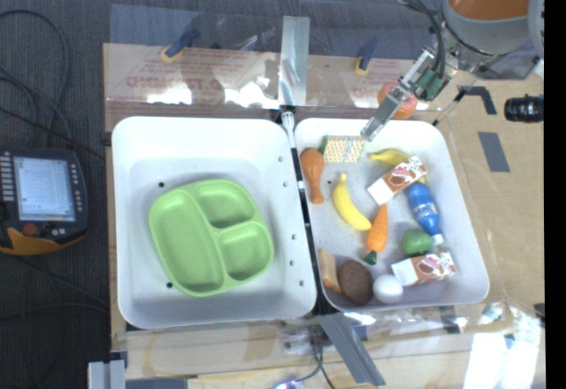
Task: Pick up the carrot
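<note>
Carrot (378, 230), right bin (460, 193), between banana (350, 204) and green piece (416, 242): likely light, rigid, smooth plastic, best pinched across thick orange middle; gripper (371, 132) near back rim, state cannot tell.

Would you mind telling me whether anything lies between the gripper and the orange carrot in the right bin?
Yes. The gripper hangs over the bin's far side, by the yellow sponge. The small banana and brown-and-white carton lie between it and the orange carrot, whose top is uncovered.

carrot (378, 232) hemmed by banana (350, 204), blue bottle (424, 208), seemingly touching green fruit (416, 241), open from above
</note>
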{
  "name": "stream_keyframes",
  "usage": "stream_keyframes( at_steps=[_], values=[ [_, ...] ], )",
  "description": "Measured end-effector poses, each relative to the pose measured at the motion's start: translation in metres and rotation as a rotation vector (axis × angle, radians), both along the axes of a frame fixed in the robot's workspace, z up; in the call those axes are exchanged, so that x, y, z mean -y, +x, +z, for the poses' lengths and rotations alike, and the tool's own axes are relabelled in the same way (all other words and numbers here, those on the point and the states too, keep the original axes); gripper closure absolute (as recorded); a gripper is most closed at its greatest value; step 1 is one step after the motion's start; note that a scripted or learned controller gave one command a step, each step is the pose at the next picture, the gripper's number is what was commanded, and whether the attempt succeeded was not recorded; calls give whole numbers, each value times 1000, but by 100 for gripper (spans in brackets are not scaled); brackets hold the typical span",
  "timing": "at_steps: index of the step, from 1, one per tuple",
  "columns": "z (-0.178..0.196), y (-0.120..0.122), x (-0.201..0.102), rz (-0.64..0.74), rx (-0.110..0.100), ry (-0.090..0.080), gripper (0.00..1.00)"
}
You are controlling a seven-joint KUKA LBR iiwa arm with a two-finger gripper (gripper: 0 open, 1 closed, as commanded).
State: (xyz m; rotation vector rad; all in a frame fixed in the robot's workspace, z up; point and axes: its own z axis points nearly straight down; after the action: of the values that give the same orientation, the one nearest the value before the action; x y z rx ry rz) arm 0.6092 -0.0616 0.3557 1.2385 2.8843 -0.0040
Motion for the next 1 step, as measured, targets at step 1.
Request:
stream_keyframes(
  at_steps=[1],
  values=[
    [-142,-65,61,42,-13,3,0]
  ],
)
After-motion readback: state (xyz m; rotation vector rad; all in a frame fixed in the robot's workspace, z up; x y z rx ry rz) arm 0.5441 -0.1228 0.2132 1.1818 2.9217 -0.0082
